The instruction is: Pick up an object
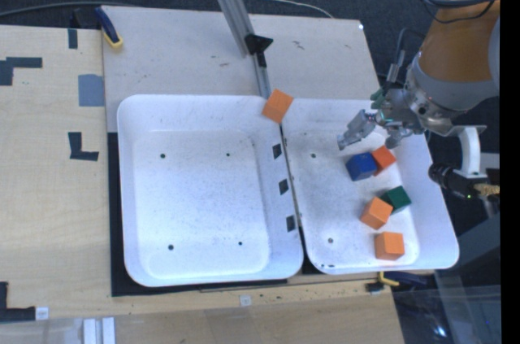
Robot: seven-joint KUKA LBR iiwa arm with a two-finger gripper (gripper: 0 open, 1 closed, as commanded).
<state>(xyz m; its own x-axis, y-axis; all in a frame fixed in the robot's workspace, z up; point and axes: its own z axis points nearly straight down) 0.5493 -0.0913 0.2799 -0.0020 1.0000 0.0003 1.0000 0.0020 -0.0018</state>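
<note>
Gripper sits over the upper part of the right bin, fingers spread, nothing between them; one finger points left, the other lies near the red-orange block. Targets cluster right below and beside it: blue block touching a red-orange block, both just under the fingertips, so probably the nearest candidates. Further down the bin a green block touches an orange block, and another orange block lies near the bottom rim. One more orange block is perched on the rim where the two bins meet, tilted, awkward to grab. Left bin has no blocks. Judgement: pre-grasp stage, open jaws above the blue/red pair; because those two touch, closing could shove one aside rather than pinch it cleanly.
</note>
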